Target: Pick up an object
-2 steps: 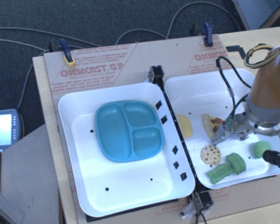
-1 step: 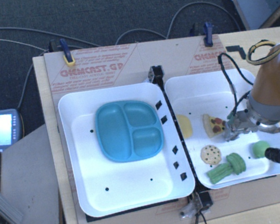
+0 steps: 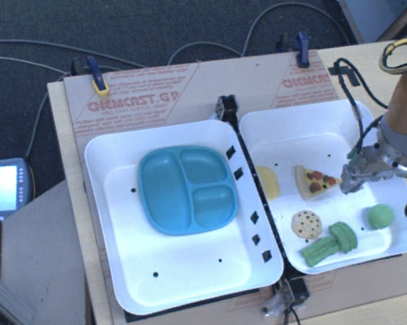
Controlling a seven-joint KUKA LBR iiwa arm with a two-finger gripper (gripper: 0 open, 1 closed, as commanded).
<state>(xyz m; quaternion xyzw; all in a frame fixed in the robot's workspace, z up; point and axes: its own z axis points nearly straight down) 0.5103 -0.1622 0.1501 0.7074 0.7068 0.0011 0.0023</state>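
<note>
The right bin [image 3: 289, 123] holds a pizza slice [image 3: 314, 181], a chocolate-chip cookie [image 3: 305, 224], a green broccoli piece [image 3: 330, 244], a small green ball [image 3: 380, 216] and a pale yellow piece [image 3: 268, 182] by the left wall. My gripper [image 3: 350, 178] hangs low over the right bin, just right of the pizza slice and close to its tip. The arm comes in from the right edge above it. Nothing shows between the fingers.
The left bin [image 3: 123, 232] carries a blue divided plate [image 3: 189, 189]. A black clip strip [image 3: 243, 182] runs between the two bins. Cables [image 3: 347, 75] loop near the right bin's far corner. A bare stretch of bin floor lies behind the pizza slice.
</note>
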